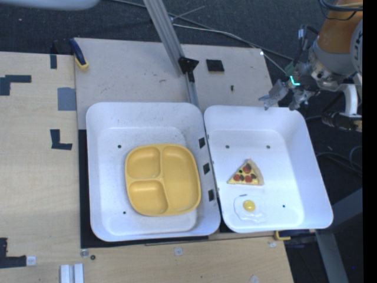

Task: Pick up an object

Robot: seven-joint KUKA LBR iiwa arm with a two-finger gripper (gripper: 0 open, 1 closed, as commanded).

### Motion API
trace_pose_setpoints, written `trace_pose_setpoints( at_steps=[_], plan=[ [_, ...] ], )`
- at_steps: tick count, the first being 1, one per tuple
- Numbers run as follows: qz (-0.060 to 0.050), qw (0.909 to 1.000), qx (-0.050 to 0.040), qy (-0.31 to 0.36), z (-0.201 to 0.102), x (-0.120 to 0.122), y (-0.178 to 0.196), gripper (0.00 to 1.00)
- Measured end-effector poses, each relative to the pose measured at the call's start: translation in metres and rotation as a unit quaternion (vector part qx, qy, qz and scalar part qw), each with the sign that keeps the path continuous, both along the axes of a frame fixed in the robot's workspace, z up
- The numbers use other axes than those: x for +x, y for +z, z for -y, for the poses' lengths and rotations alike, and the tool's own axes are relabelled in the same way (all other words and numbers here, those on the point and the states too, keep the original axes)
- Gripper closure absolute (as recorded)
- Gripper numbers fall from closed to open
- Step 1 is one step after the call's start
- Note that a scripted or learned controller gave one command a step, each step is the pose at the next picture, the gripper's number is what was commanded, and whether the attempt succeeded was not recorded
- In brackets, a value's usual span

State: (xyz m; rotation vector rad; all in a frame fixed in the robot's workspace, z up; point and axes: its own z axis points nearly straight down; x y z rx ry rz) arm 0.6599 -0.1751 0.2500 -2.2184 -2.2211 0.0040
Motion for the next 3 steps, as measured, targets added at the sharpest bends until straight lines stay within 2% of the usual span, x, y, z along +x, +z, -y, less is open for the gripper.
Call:
trace_pose_setpoints(
  at_steps=[1, 3],
  plan=[
    [0.001, 1.0, -0.0002, 0.0, 0.0, 0.001, 0.001, 0.0],
    [-0.001, 1.0, -0.0004, 0.001, 0.001, 0.004, -0.125, 0.0]
  ],
)
